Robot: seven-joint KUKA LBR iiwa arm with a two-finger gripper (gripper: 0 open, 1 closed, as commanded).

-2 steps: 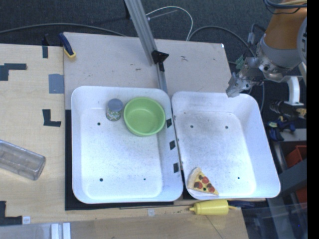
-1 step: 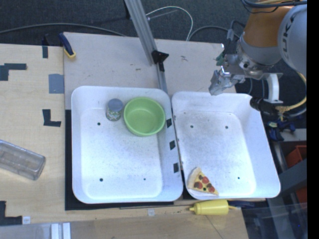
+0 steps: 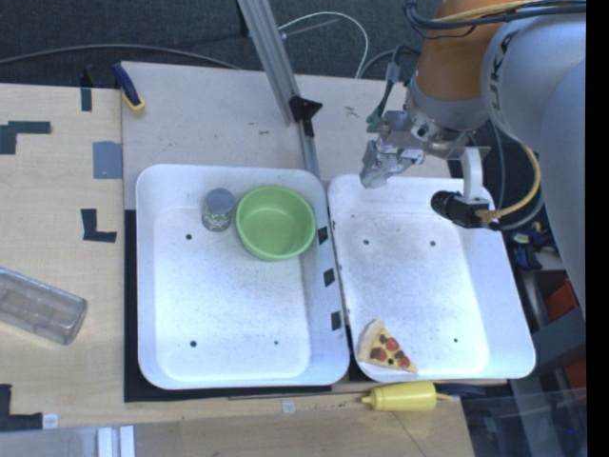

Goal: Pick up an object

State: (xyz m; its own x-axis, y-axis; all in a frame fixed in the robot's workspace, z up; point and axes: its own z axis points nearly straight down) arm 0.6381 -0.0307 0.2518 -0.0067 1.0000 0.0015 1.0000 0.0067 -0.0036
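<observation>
My gripper hangs over the far left corner of the right bin, high above its floor, with nothing seen in it. A toy pizza slice lies flat in that bin's near left corner, well away from the gripper. In the left bin a green bowl stands upright at the far right. A small grey can sits just to its left, touching or nearly touching it.
A yellow bottle lies on the bench just outside the right bin's front edge. A slanted metal pole rises behind the bins' shared wall. A clear plastic container lies at the far left. A black cable fitting overhangs the right bin's far side.
</observation>
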